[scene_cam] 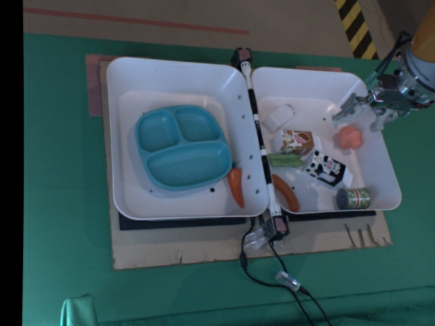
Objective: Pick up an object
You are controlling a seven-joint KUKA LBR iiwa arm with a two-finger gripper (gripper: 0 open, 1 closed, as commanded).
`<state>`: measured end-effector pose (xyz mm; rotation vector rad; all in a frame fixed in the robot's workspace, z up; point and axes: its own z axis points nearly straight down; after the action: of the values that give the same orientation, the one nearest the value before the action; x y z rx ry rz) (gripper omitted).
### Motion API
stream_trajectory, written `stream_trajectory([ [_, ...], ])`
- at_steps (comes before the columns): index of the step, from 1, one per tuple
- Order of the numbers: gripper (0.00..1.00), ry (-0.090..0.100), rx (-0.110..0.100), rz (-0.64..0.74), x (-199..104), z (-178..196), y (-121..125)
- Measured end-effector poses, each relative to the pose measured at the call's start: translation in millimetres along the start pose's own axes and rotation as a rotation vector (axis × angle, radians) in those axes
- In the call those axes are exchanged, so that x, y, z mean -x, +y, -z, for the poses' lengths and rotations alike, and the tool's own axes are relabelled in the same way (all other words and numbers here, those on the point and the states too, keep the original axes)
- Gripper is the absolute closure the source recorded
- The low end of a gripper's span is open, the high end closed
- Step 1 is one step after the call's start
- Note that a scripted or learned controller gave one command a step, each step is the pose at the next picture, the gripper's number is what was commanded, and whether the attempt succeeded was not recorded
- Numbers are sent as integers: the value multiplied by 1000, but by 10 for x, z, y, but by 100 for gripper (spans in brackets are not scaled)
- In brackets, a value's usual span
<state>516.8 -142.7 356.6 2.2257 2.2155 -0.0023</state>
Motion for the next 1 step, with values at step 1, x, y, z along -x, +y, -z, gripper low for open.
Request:
stream_trajectory([
  [1, 0, 0, 0, 0, -43, -1066, 66],
])
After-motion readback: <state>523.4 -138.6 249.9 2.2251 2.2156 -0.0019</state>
